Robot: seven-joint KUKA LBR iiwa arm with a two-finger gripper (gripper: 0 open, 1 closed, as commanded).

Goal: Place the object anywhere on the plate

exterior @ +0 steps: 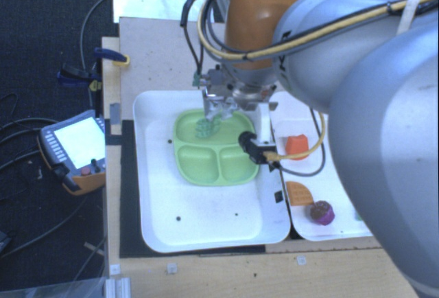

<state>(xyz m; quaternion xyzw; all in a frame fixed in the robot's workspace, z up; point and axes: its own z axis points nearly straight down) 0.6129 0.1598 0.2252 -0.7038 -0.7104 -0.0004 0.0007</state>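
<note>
Camera view
Gripper: gripper (212,118) hangs over the far compartment of the green divided plate (214,166), fingers pointing down; whether they are parted or closed cannot be told.
Object: a small green object (204,128) sits at the fingertips, on or just above the plate; grip unclear.
Plate: lies in the left white bin (158,214).
Right bin (343,231): holds an orange block (297,145), a flat orange piece (299,191) and a purple object (322,212).
</note>
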